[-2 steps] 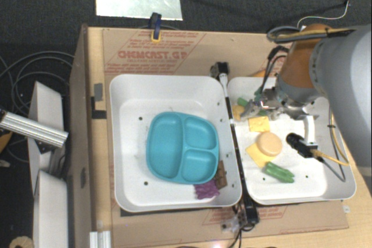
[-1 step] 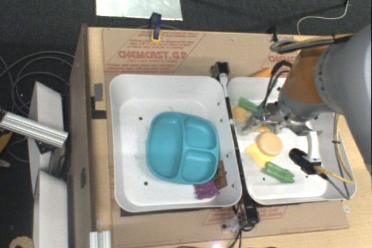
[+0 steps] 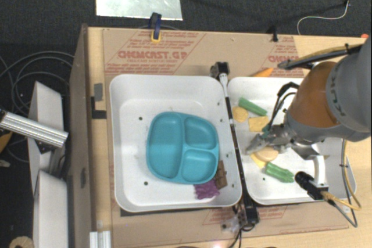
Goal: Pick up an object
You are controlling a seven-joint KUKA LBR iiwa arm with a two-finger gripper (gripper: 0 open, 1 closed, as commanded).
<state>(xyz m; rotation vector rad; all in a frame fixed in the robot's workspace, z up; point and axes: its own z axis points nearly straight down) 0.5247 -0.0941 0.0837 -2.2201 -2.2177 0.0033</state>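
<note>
Down low in the right white bin [image 3: 256,197], over a pale yellow, flat round piece [image 3: 264,155].

Pale yellow piece lying near the bin's middle, just under the metal two-finger gripper [image 3: 260,144] (grip width impossible to tell). Green cylindrical piece [image 3: 279,172] just beside it toward the near edge; another green stick [image 3: 251,105] and yellow chunk [image 3: 257,123] nearer the far edge. Teal divided plastic plate [image 3: 183,147] in the left white bin [image 3: 131,90], purple lump [image 3: 204,189] at its near rim.

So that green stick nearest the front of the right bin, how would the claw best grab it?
Probably across its middle, coming straight down from above. The green stick lies flat on the right bin floor, long and narrow, so fingers closing across its short width should fit. The tan round piece sits close behind it.
</note>
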